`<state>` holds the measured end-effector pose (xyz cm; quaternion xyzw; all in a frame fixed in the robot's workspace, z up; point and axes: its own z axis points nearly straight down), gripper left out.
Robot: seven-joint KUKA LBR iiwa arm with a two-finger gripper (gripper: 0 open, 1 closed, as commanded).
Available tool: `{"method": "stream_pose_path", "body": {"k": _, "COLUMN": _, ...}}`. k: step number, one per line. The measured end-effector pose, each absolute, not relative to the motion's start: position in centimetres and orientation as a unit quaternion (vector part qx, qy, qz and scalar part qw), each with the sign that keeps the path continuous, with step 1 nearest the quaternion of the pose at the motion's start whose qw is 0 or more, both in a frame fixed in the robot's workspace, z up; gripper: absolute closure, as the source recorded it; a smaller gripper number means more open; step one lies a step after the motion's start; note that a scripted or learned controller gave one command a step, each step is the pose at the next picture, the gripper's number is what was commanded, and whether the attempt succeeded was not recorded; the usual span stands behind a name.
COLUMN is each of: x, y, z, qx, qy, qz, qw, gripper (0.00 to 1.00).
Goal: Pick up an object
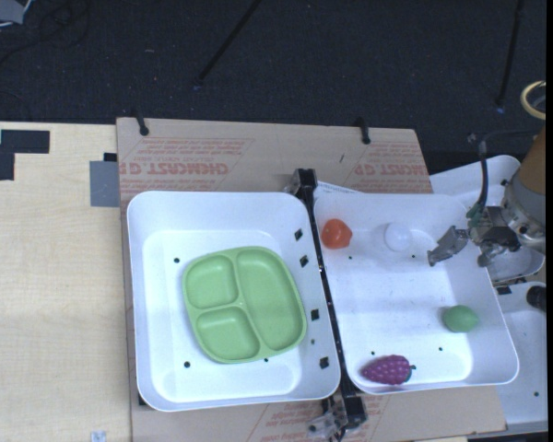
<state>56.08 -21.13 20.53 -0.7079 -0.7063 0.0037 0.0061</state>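
The two-finger gripper (470, 245) stood over the far right-hand rim of the right shallow white plastic bin (415, 284), carried on the grey arm (535, 187) that entered from the right. Its dark metal fingers (445, 245) were spread apart, one reaching left over the bin floor, the other nearer the wrist; nothing lay between them. Just left of the leftward finger, apart from it, sat a small clear-white rounded plastic object (399, 238) on the bin floor. Further left of the tool, near the divider between the bins, rested a small orange rounded object (336, 235). Below the gripper, toward the near right-hand wall, lay a green rounded object (460, 319), well apart from the fingers. Further down and to the left, against the near wall, lay a purple bunch of toy grapes (387, 369). Well to the left of the tool, the left shallow white plastic bin (157, 247) held a light-green three-compartment plastic tray (244, 304), lying flat. Both bins sat on a brown cardboard sheet (258, 159) over the pale wooden bench (46, 284).
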Motion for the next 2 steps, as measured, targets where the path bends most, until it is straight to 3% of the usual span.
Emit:
{"method": "stream_pose_path", "body": {"k": 1, "x": 56.4, "y": -21.1, "z": 21.2, "qx": -0.707, "qy": -0.707, "qz": 0.0003, "qw": 0.0, "gripper": 0.0}}
{"method": "stream_pose_path", "body": {"k": 2, "x": 56.2, "y": -20.7, "z": 14.8, "qx": -0.707, "qy": -0.707, "qz": 0.0018, "qw": 0.004, "gripper": 0.0}}
